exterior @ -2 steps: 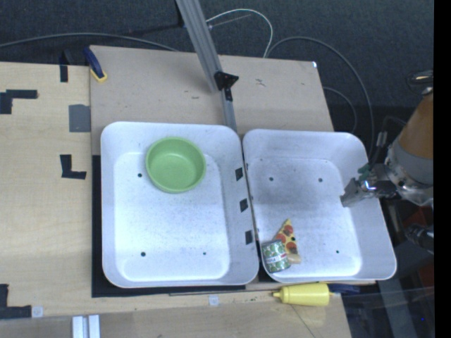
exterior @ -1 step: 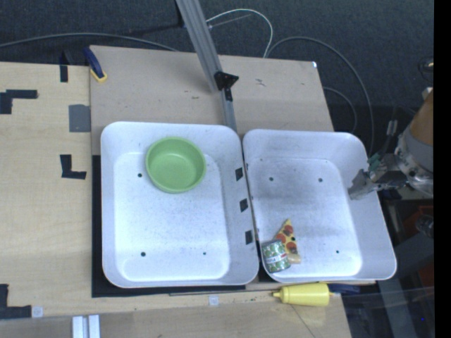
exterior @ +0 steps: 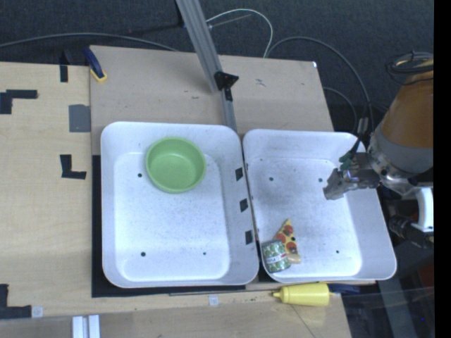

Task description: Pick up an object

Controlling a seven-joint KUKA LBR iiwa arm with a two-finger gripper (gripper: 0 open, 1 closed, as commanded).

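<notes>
White plastic forms both bins, and the right bin (exterior: 366,259) serves as the landmark. The gripper (exterior: 335,189) hangs over that bin's upper right part, close to its right wall, with the arm (exterior: 412,129) reaching in from beyond that wall. Its dark fingers point toward the bin's middle; whether they are apart or together cannot be told, and nothing can be seen between them.

A pizza slice (exterior: 287,232) lies in the right bin's lower left part, below and left of the gripper and well apart from it. A can (exterior: 275,256) lies touching the slice, closer to the bin's lower left corner. A yellow bottle (exterior: 304,294) lies on its side just outside the bin's lower rim, on the bench.

Left of the right bin, touching it along one edge, sits the left bin (exterior: 116,259). A green bowl (exterior: 175,164) stands upright in that bin's upper part, far from the right bin's objects.
</notes>
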